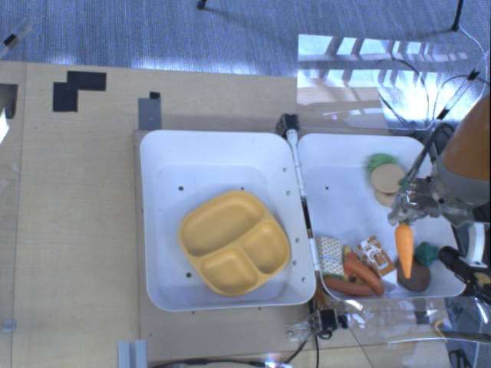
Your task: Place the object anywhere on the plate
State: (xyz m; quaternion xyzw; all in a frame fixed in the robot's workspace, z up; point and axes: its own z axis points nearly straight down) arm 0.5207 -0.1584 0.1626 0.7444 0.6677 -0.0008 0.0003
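A yellow plate (232,241) with three compartments lies in the left bin (165,167). Over the right bin (337,198), my gripper (402,215) is shut on the thick upper end of an orange carrot (404,251). The carrot hangs point down, and its tip overlaps a dark brown lump (415,279). Plate and carrot are well apart, with the bins' dividing wall between them.
The right bin holds a green piece (381,162), a tan disc (387,179), a green broccoli-like piece (426,253), a small printed pack (375,254), a checkered packet (330,254) and reddish sausages (354,279). The arm (468,159) fills the bin's right side.
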